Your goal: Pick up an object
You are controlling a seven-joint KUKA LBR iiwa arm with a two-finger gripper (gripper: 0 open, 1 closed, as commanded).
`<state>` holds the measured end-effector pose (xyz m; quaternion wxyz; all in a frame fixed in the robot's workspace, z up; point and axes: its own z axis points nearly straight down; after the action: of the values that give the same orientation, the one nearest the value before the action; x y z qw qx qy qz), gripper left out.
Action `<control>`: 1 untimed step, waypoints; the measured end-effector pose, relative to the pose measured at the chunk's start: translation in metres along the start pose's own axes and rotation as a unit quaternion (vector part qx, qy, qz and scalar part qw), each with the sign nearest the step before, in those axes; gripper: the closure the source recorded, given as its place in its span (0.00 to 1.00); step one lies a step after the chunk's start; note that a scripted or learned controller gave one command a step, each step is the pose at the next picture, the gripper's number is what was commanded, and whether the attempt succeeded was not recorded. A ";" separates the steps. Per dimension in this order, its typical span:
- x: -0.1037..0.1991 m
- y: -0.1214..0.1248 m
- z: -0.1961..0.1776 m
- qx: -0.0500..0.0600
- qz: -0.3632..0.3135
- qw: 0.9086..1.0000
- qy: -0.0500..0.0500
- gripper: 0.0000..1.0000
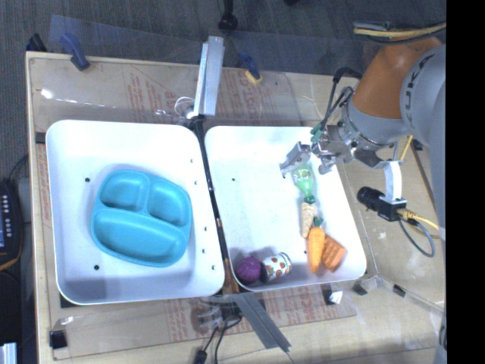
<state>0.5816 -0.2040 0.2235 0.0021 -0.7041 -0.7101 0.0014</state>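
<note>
My gripper (pixel 309 161) hangs over the upper right part of the right bin (pixel 250 165), its two grey fingers (pixel 292 160) spread apart, so it is open. Just below the fingertips lies a small green object (pixel 304 180); whether they touch it I cannot tell. Further down the bin's right side sit a pale beige piece (pixel 307 217), an orange carrot (pixel 315 249) and a second orange piece (pixel 333 255). At the bin's front edge rest a purple ball (pixel 248 268) and a small patterned can (pixel 278 266).
The left bin (pixel 68 150) holds a blue divided tray (pixel 142 217). A metal bar (pixel 208 74) rises from the divider between the bins at the back. The arm's orange band (pixel 386 82) is at the right, beyond the right bin's rim.
</note>
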 end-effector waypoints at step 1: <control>-0.004 0.003 0.128 0.001 -0.001 1.000 0.000 0.00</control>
<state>0.5844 -0.2082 0.0954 0.0026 -0.7035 -0.7107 0.0020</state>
